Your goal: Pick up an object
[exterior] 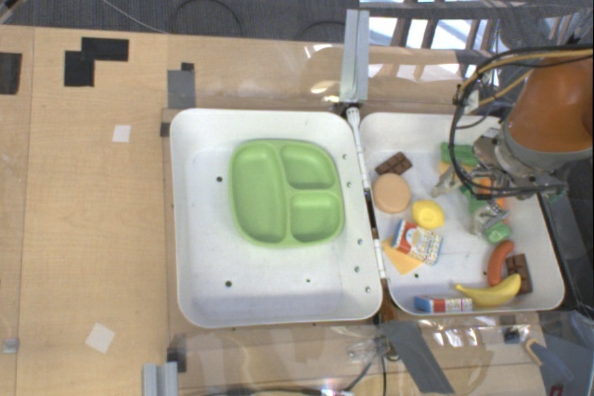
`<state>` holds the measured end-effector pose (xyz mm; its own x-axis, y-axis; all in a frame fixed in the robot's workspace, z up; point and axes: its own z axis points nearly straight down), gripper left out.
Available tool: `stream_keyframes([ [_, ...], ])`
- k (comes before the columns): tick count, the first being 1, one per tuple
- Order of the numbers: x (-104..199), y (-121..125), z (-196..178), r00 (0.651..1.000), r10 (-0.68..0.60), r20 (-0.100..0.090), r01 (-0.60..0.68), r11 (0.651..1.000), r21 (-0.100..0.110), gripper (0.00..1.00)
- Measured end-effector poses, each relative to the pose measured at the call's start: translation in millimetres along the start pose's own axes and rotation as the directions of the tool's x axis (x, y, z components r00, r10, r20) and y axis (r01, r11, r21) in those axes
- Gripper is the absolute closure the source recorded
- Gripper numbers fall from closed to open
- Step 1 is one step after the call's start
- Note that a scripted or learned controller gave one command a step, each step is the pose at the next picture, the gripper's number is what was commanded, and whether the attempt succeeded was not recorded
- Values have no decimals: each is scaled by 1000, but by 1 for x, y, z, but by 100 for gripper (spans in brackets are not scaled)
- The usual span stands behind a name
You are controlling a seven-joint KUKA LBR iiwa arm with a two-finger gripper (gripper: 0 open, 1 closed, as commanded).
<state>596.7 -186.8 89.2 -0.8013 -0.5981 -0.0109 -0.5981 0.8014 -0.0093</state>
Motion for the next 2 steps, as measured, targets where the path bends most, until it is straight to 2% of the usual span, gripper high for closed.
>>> stream_keyframes([
  [1,-5,-2,-16,1000,2,14,-2,1000,11,100],
  [2,-5,-2,-15,1000,2,13,-2,1000,9,0],
])
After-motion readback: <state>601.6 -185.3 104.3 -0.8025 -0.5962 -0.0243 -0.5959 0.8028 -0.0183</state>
